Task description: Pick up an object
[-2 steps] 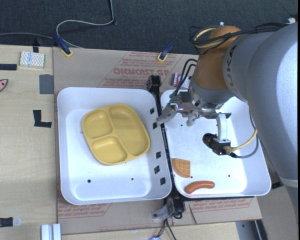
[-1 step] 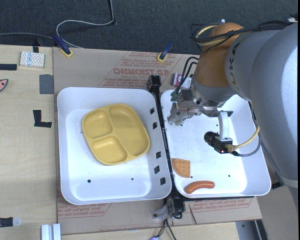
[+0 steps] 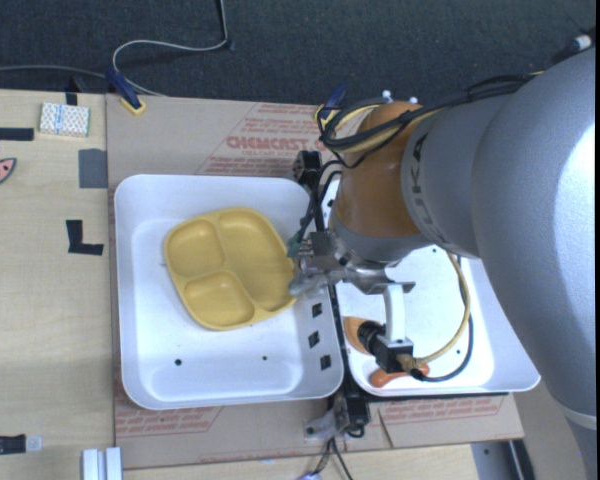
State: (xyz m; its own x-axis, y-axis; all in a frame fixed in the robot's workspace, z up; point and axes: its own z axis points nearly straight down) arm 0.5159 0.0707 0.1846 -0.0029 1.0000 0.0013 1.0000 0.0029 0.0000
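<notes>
I am reaching my gripper (image 3: 302, 268) to the yellow divided plate's (image 3: 225, 266) right rim; finger state unclear; it seems light, stiff, slippery.

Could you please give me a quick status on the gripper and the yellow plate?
Gripper at the yellow divided plate's right edge, grip unconfirmed. Plate in the left bin. Orange object in the right bin.

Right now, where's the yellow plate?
The yellow plate lies in the left bin, toward its upper right, its right edge next to the gripper.
</notes>
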